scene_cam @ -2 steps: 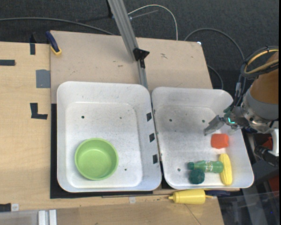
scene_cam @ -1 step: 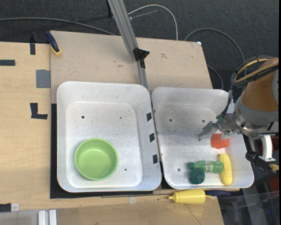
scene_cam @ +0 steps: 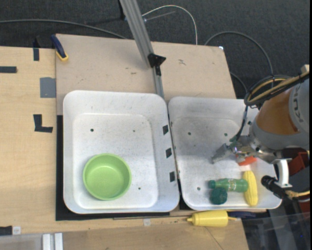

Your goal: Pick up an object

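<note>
Two bins: left bin [scene_cam: 72, 113] and right bin [scene_cam: 197, 108] sit side by side on the counter [scene_cam: 20, 87].
Left bin: green bowl [scene_cam: 107, 176] near its front-left corner.
Right bin: green bottle [scene_cam: 228, 185], dark green block [scene_cam: 217, 195] touching it, yellow corn-like toy [scene_cam: 251, 187] just beside.
Claw [scene_cam: 222, 152]: low over the right bin's floor, above the toys; its opening cannot be made out.
Counter edge: yellow bottle [scene_cam: 210, 219] outside the right bin.

Grey KUKA arm [scene_cam: 301, 105] w/ orange band above wrist, black-and-yellow cables looped on top; metal grey gripper [scene_cam: 222, 152] (small orange-red bit beside it).
</note>
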You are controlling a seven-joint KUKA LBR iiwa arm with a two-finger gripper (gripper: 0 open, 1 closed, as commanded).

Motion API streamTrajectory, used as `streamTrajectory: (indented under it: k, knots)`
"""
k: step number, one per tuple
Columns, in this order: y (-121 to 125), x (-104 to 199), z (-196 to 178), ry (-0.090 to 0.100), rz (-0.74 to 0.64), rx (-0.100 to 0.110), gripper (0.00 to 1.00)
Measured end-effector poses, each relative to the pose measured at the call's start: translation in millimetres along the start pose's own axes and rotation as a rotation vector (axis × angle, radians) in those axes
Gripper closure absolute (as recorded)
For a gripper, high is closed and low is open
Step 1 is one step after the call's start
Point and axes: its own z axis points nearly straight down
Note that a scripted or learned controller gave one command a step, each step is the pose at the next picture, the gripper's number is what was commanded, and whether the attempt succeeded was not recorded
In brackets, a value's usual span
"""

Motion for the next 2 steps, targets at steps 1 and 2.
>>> streamTrajectory:
  k: [1,2]
  knots:
    - [0,-1,-12,-0.002,0.0,-0.002,1.0]
    - [1,-1,-54,-0.006,0.001,-0.008,1.0]
